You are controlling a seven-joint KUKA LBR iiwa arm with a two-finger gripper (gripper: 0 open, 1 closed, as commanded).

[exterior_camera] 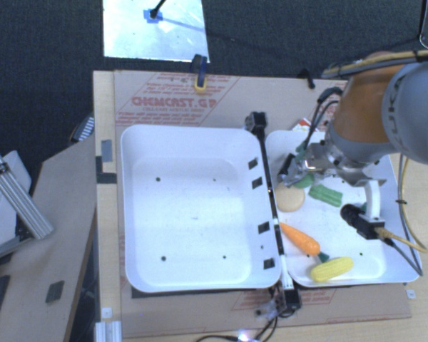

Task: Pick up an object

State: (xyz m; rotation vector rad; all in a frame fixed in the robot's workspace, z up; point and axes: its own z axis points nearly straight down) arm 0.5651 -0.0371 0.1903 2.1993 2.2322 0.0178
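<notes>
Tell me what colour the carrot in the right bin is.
Orange, the carrot shows best in the camera view.

Both bins, left bin (192, 205) and right bin (385, 262): smooth white plastic, faint sheen. Worktop (271, 98): matt tan board, red print. Carrot (300, 239), corn cob (332, 268), green piece (326, 194): smooth plastic look. Arm (399, 105): matt grey shell, orange band slightly glossy. Foil-like silver sheet (153, 20) beyond worktop's far edge.

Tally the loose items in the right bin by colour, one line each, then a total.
Orange: 1, carrot
Yellow: 1, corn
Green: 1, green piece
Tan: 1, round piece
Total: 4, as far as the arm lets me see; it covers part of the right bin.
</notes>
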